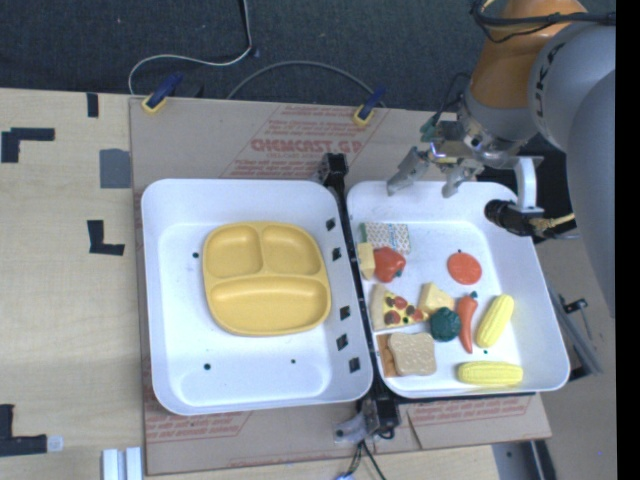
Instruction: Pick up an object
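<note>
We take the toy food in the right bin (520, 298) as our choice of things to lift. Nearest the gripper lies a speckled square piece (388, 235) at the bin's far left, with a red pepper (388, 263) touching its near edge; a round tomato (464, 267) sits alone towards the middle right. Closer to the camera are a pizza slice (396, 311), a cheese wedge (434, 297), a green piece (444, 322), a carrot (467, 319), a slice of bread (412, 353) and two corn cobs, one (495, 320) standing slantwise and one (490, 373) lying along the near wall.

Our gripper (432, 176) hangs over the bin's far rim with its two fingers spread apart and nothing between them. Every item therefore lies nearer the camera than the gripper, the speckled piece and tomato closest. We judge the tomato the easier target, since it has free floor all round, while the left-hand cluster is crowded against the wall.

The left bin (170, 298) holds a yellow divided plate (266, 277). Both bins rest on a cardboard sheet (240, 138) on the wooden surface (60, 298).
</note>
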Controlling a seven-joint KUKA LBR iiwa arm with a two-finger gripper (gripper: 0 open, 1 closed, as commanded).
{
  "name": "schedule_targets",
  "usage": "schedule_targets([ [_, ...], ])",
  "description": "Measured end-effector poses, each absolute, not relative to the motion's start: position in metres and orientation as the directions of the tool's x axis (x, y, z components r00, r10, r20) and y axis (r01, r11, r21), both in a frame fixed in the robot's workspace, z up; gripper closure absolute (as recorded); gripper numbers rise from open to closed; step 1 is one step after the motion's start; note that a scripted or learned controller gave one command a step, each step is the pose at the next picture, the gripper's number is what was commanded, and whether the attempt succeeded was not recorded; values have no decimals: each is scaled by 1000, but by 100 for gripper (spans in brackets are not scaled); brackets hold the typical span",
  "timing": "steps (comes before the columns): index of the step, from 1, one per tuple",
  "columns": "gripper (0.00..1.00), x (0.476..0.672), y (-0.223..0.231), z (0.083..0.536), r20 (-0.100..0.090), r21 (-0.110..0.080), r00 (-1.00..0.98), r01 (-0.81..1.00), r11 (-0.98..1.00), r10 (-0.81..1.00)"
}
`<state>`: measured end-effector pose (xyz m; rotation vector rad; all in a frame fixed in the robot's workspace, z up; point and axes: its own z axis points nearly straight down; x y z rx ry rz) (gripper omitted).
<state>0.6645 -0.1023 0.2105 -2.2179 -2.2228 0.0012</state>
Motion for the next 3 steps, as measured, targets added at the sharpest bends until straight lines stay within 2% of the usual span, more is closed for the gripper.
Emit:
schedule_targets([
  [1, 0, 589, -99, 166, 1, -11, 1, 1000, -1, 1000],
  [2, 0, 594, -99, 118, -2, 7, -1, 1000, 1, 1000],
  [3, 0, 514, -121, 90, 1, 15, 6, 1000, -6, 1000],
])
